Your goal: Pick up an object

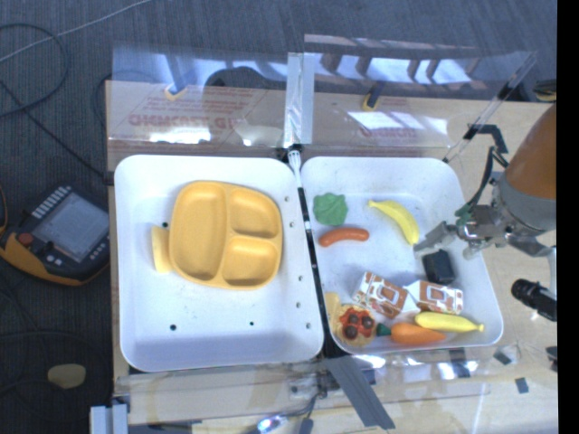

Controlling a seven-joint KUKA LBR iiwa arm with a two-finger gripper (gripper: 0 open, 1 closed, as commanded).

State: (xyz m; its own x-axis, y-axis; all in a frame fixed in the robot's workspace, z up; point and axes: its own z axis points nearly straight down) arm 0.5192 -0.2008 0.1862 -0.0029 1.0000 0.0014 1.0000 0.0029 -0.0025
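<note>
Right now the arm (534, 165) reaches in over the right rim of the right bin (389, 170), its gripper (441, 242) low above a small black block (440, 266) near that bin's right wall. 1 pale finger (431, 237) angles down towards the block, but whether the fingers are spread or closed I cannot tell, and nothing shows between them, so I would not call anything held.

The likely target, judging by how the tool sits, is that black block, which lies just under and slightly ahead of the gripper. Other candidates crowd the same bin: a yellow banana (398, 217) just left of the gripper, a red sausage (343, 236), a green leafy piece (330, 208), 2 patterned packets (407, 297), a second banana (447, 322) resting against a carrot (416, 334), and a small cluster of berries (355, 324) in the front corner.

The left bin (145, 324) bears a yellow divided plate (224, 233), well apart from the arm.

Things along the front wall are packed close, so the block, lying apart from its neighbours, looks the easier grasp
</note>
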